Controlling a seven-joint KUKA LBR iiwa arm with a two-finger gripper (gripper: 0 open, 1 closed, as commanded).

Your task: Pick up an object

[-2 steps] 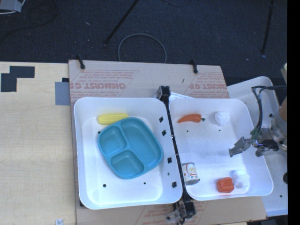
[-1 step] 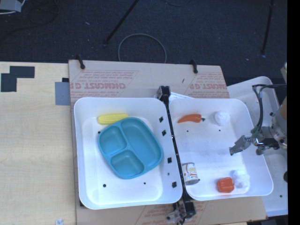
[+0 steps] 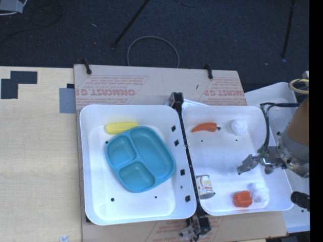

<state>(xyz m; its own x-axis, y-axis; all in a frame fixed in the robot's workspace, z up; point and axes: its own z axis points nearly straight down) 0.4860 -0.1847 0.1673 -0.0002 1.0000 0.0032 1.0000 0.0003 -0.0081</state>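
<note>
Camera view: I see gripper [image 3: 246,165] low over right bin [image 3: 227,205], near its right wall; fingers slightly parted, holding nothing. Nearest candidates: orange block [image 3: 242,199] touching white lump [image 3: 259,192] (both just below gripper), small can [image 3: 204,186], orange chili pepper [image 3: 204,127], white ball [image 3: 238,126]. Left bin [image 3: 96,200]: blue divided plate [image 3: 140,158], corn cob [image 3: 121,127].

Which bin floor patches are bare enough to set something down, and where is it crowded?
Right bin: bare middle, between carrot, can and pincer. Left bin: bare strip along the front, below the tray. Crowded: right bin's front right corner, orange piece against white lump.
</note>
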